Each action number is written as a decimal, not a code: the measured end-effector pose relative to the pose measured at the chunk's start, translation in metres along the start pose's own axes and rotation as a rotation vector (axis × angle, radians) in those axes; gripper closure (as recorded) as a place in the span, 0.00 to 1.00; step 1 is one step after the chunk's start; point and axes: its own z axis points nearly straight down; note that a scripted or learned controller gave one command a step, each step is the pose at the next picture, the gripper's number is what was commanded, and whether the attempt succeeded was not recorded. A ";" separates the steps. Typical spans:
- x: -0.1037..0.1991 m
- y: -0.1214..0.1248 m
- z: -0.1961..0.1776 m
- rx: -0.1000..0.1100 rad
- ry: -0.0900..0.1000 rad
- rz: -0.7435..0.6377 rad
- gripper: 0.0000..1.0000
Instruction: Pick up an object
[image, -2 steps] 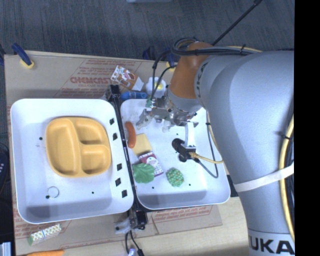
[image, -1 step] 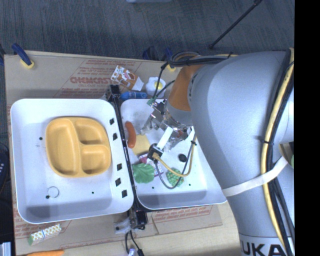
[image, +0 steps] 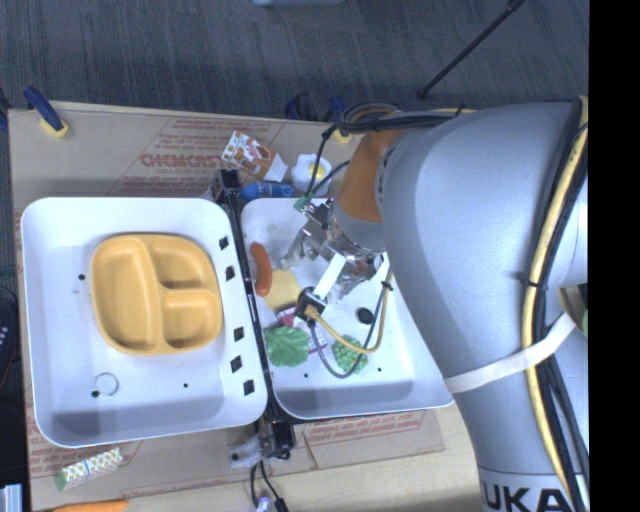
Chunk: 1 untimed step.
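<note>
The gripper (image: 303, 243) hangs in the right white bin (image: 400, 385), beside a reddish-orange sausage-shaped piece (image: 261, 269). Open or closed, I can't tell.

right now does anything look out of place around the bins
Yes: a small printed packet lies on the cardboard just behind the left bin, and a speckled wrapper lies in front of it, both outside it. Nothing looks spilled or broken.
</note>
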 end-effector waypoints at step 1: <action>0.030 0.031 0.000 -0.003 0.001 -0.100 0.00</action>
